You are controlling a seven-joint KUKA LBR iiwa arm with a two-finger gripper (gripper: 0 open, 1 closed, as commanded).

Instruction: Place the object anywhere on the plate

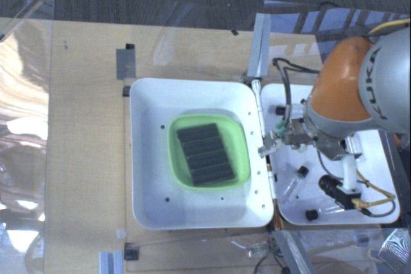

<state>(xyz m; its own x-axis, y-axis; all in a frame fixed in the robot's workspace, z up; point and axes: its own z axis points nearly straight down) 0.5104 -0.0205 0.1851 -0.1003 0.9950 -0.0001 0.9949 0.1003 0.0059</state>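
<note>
And here we are over the table (77, 138), two white bins side by side. The left bin (144, 138) sits about mid-table, and right in its middle lies the green plate (241, 144), square with rounded corners. On that plate, flat and turned a little askew, lies the dark ridged block (205, 154). It is fully inside the green rim, touching nothing but the plate, and well apart from the robot. A few small dark dots mark the white floor of that bin around the plate.

Over to the table's right side: the arm (385, 86) comes in from the right edge, its orange band (340, 80) hanging above the right bin (275, 94). The pincer (273, 141) points left, sitting just at the wall where the two bins meet, near the plate's right rim but apart from it. Open or closed? From this angle I cannot tell, and nothing can be seen held in it.

Down in the right bin, a small black piece (300, 171) lies on the floor below the wrist, and another black bit (311, 215) sits close to the bin's near wall. Toward the table's far edge, a metal post (260, 42) stands between the two bins, and a grey bracket (126, 63) sits by the left bin's far left corner.
</note>
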